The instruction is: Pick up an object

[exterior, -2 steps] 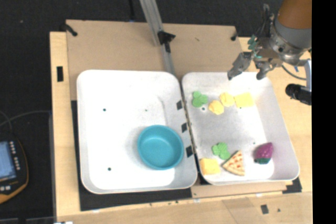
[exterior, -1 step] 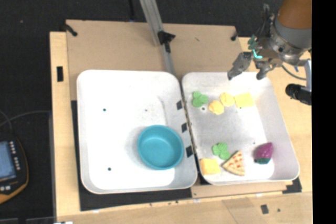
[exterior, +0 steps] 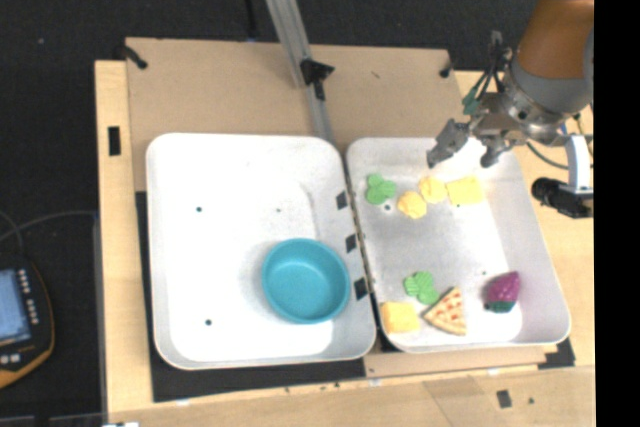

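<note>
From where I stand, the arm comes in from the right and its gripper (exterior: pixel 466 147) hangs over the far end of the right bin (exterior: pixel 535 245). The two fingers are spread apart with nothing between them. Just below the fingers, on the bin floor, lies a small group of toy foods: a yellow block (exterior: pixel 464 191), a pale yellow lump (exterior: pixel 432 188) touching a second yellow lump (exterior: pixel 412 205), and a green leafy piece (exterior: pixel 379 189) a little to their left. At the near end of the same bin sit another green piece (exterior: pixel 420 286), a yellow cube (exterior: pixel 400 317), a pizza slice (exterior: pixel 447 312) and a purple piece (exterior: pixel 502 290) with a green base. The left bin (exterior: pixel 200 175) holds a blue bowl (exterior: pixel 305 279), upright, near its right wall.
</note>
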`<state>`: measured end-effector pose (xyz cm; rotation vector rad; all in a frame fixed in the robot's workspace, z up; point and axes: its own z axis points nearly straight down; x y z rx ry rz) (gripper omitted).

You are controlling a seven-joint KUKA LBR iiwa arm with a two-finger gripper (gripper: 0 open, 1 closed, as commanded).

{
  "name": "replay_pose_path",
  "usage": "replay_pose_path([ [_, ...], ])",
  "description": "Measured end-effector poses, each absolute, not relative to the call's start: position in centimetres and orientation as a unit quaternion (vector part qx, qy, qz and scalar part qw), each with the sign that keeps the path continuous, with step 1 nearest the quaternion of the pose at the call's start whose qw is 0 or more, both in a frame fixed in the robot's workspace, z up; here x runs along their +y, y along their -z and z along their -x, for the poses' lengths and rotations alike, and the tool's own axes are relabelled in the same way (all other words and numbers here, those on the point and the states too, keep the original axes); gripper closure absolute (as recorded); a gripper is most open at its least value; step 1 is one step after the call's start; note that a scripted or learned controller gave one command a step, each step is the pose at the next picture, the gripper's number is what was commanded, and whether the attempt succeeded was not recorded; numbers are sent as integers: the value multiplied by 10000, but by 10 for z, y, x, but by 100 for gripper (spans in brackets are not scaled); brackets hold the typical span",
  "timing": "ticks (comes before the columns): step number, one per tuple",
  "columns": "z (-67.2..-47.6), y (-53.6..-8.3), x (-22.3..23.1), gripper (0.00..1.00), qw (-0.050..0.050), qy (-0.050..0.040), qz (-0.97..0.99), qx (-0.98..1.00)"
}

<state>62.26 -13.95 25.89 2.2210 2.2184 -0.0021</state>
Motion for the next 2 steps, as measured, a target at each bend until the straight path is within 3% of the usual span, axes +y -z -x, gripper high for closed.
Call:
replay_pose_path([
  [1, -618, -216, -142, 0, -1, 19, -7077, 7066],
  [2, -627, -163, -139, 0, -2, 19, -7069, 7073],
])
